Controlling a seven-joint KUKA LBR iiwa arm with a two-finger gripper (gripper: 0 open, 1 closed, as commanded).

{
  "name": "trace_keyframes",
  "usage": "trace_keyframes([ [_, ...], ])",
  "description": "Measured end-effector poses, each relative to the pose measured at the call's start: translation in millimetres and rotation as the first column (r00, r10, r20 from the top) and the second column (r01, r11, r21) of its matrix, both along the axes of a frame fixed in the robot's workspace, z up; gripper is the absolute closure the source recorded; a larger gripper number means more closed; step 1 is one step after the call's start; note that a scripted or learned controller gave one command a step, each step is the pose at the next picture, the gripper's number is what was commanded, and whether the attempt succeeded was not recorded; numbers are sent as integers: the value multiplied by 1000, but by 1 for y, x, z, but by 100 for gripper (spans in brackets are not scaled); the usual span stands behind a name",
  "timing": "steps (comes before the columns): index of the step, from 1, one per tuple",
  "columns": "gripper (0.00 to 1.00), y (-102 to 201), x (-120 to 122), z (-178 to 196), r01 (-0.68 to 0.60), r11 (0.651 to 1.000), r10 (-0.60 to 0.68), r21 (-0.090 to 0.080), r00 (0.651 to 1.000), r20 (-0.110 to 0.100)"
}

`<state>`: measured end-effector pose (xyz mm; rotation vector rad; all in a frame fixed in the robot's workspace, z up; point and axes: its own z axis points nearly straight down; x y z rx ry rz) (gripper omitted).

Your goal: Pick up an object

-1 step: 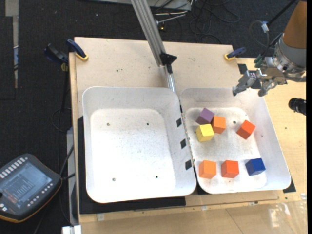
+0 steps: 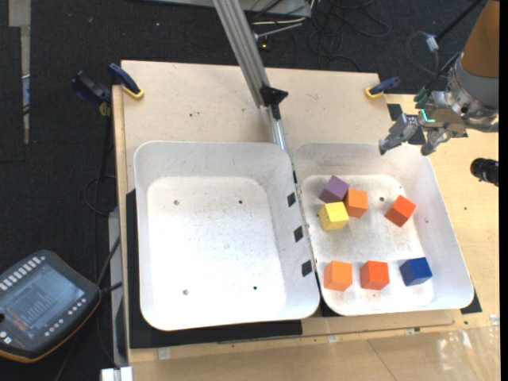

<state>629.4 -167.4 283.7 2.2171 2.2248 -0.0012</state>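
Note:
The right bin (image 2: 432, 205) holds several small cubes. A purple cube (image 2: 334, 188), a yellow cube (image 2: 334, 215) and an orange cube (image 2: 357, 202) cluster near its upper left. A red-orange cube (image 2: 400, 210) lies to their right. Along the near side sit an orange cube (image 2: 338, 275), a red-orange cube (image 2: 375, 275) and a blue cube (image 2: 415, 271). My gripper (image 2: 411, 139) hangs above the bin's far right rim, open, with nothing between its fingers. It is well apart from every cube.
The left bin (image 2: 151, 213) stands beside the right one. A slanted metal rail (image 2: 238, 34) runs down to the gap between the bins. Blue-and-yellow clamps (image 2: 125, 82) grip the board's far corners. A teach pendant (image 2: 40, 302) lies at the lower left.

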Motion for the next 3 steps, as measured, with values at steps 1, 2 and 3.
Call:
trace_keyframes([
  [1, 0, -1, 6, -46, 2, 1000, -2, 1, 1000, -4],
  [2, 0, -3, 3, -90, 4, 1000, -4, 1, 1000, -5],
  [3, 0, 2, 3, -135, 2, 1000, -2, 1, 1000, -4],
])
